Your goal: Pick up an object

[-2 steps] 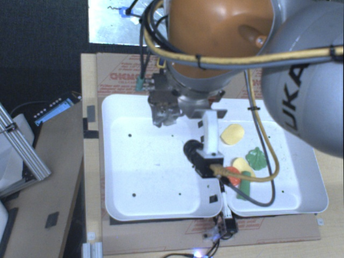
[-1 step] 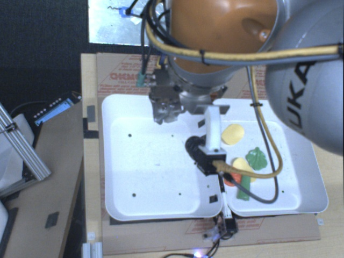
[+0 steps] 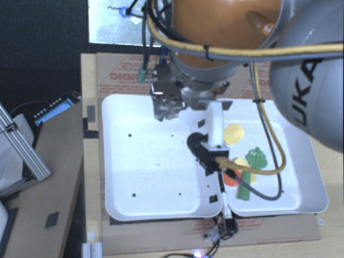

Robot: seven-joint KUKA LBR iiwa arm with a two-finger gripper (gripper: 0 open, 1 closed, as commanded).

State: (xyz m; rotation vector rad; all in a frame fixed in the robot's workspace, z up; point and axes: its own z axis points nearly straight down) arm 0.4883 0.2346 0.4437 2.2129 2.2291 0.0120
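The right bin (image 3: 301, 198) holds several small items: a yellow disc (image 3: 234, 134), a green leafy piece (image 3: 257, 158), a small yellow piece (image 3: 243, 163), a red piece (image 3: 231, 180) and a green stick (image 3: 245, 190). My gripper (image 3: 167, 110) hangs under the orange wrist band, over the far right corner of the left bin (image 3: 123, 144). It is to the left of the items and apart from them. I see nothing held in it. The arm's body hides the far part of the right bin.
A white and black fitting (image 3: 210, 138) with a yellow cable (image 3: 269, 144) hangs over the wall between the bins. Both bins rest on a cardboard sheet (image 3: 118, 74). A metal frame (image 3: 21, 149) stands at the left.
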